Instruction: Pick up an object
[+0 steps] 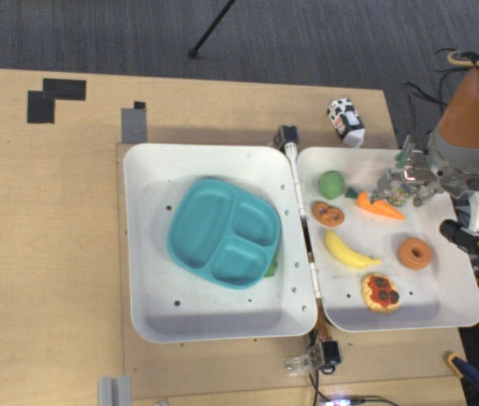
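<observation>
The right bin [451, 311] holds a green ball [332, 183], a brown pretzel-like piece [328, 215], a yellow banana [351, 253], an orange carrot [380, 207], a glazed donut [415, 253] and a small pizza piece [380, 292]. My gripper [402, 189] hangs low at the back of this bin, just above the carrot's right end. Its metal parts blur together, and nothing shows clearly between them. The orange-banded arm [468, 108] comes in from the right.
The left bin [151, 252] carries a teal divided plate [225, 232] with a bit of green under its right edge. A black-and-white toy cow [345, 121] lies on the bench behind the right bin. Cables run along the right side.
</observation>
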`<state>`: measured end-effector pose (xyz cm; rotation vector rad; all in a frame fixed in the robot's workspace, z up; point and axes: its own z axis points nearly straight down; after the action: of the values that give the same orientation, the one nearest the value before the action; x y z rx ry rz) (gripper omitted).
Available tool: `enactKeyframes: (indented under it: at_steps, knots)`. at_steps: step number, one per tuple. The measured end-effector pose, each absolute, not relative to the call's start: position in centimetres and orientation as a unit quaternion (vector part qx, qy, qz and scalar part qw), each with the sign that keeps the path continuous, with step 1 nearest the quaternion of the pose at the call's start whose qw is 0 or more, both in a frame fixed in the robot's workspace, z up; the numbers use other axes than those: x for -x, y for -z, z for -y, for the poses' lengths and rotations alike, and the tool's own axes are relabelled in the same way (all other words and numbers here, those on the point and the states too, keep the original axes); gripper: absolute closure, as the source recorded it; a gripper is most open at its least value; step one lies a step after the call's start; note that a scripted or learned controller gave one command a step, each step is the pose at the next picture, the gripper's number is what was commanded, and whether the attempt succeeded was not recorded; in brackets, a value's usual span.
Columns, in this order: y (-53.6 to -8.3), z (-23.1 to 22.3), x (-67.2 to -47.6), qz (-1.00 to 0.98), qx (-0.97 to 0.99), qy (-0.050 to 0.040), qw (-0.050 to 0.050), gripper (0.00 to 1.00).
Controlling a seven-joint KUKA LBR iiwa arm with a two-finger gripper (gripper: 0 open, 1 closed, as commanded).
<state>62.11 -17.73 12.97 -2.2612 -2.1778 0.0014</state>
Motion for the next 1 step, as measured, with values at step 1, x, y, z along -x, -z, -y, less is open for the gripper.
enactKeyframes:
  at_steps: [1]
  knots:
    - [-9.05, 14.82, -60.91, 0.701, 0.713, 0.0032, -0.009, 0.0]
